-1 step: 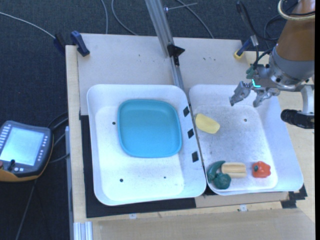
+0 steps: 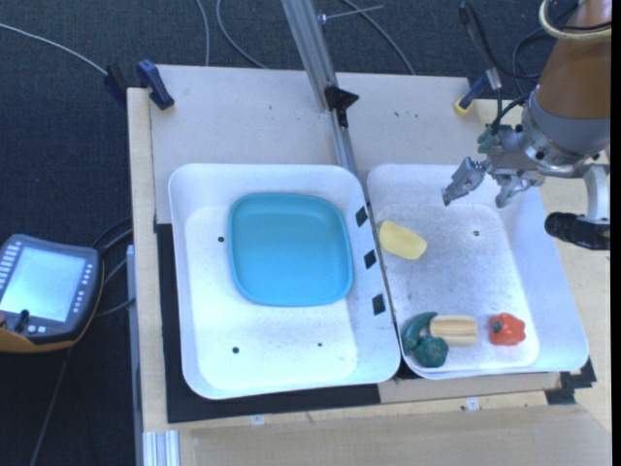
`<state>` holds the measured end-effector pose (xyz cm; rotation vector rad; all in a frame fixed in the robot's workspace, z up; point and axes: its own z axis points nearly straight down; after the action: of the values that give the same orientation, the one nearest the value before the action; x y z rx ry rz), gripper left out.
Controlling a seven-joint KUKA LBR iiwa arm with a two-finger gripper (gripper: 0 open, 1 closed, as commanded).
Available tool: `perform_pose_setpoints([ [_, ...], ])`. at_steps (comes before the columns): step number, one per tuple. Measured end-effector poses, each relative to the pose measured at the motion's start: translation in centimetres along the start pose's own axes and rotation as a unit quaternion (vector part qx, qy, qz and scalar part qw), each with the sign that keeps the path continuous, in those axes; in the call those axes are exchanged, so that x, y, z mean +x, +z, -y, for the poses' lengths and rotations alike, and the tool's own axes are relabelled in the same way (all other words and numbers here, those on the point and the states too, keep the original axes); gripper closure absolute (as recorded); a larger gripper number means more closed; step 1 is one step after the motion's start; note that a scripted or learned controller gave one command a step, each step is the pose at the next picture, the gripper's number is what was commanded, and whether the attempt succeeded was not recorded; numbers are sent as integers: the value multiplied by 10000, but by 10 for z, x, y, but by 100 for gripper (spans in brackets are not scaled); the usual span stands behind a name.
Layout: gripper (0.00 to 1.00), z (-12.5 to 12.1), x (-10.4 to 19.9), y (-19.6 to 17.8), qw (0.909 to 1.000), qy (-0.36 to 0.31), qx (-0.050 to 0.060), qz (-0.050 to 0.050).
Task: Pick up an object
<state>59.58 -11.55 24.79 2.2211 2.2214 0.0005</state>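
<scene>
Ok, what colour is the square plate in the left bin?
Turquoise blue, plain with no pattern; the plate shows clearly in the camera view.

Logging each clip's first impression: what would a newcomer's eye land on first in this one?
Probably the turquoise plate filling the middle of the left bin, the largest block of colour. Next the grey-and-orange arm at upper right, its tool open above the right bin's far end, holding nothing. Then the toys there: a yellow piece by the left wall, and green, tan and red pieces along the near edge.
</scene>
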Motion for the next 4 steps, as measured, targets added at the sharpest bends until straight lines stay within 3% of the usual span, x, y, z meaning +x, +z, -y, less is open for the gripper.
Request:
perform_pose_setpoints([
  [3,0,-3,-1,152,10000,-1,22,-2],
  [4,100,-5,-1,139,10000,-1,-7,-1],
])
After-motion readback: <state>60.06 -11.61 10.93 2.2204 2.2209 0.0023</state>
